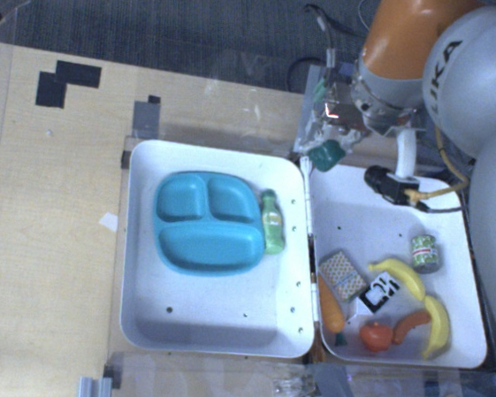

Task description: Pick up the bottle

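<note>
Two shallow white bins sit side by side on a pale wooden bench, seen from above at a slant. Starting at the left, the left bin (141, 314) holds a blue divided tray (208, 222), and touching the tray's right edge, at its three o'clock, lies the bottle (271, 222) I am meant to pick up: small, pale green and see-through, lying on its side with its length running from twelve to six o'clock. It rests close to the wall between the bins. Moving right, the right bin (361, 217) holds a carrot (331, 306), a small patterned box (340, 270), a black and white tag (380, 292), two bananas (415, 297), a tomato (376, 336), a sausage (411, 325) and a small can (424, 253). My claw (328, 140) hangs above the top end of that wall, at about one o'clock from the bottle and well apart from it; a teal piece shows at its tip, and I cannot tell whether it is open or closed. To do this well, I judge I should travel toward seven o'clock until centred over the bottle, turn so my grip closes across its narrow width, and come down carefully, because the tray on one side and the bin wall on the other leave little room.
</note>
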Available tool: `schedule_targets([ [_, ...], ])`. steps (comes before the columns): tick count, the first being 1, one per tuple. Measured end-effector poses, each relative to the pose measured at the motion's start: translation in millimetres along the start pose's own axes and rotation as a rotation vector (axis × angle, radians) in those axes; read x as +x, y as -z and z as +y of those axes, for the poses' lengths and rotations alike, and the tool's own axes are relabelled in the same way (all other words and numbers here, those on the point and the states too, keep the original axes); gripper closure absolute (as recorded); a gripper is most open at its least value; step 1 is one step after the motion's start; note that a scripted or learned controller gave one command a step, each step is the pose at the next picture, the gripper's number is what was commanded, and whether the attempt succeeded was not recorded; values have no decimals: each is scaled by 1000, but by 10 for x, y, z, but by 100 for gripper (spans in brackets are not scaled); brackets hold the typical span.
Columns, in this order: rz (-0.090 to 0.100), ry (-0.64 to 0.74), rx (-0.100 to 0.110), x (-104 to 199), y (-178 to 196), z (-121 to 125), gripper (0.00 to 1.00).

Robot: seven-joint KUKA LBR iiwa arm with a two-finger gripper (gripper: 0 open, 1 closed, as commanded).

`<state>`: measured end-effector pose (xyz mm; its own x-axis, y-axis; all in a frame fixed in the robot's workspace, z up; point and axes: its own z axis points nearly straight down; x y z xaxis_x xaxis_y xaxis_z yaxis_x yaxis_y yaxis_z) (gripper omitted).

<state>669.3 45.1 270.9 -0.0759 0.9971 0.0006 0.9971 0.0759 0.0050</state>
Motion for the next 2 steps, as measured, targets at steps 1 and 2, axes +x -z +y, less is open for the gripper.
schedule_targets([
  [1,0,12,1,203,-624,-87,100],
  [2,1,-41,2,632,-855,-151,100],
])
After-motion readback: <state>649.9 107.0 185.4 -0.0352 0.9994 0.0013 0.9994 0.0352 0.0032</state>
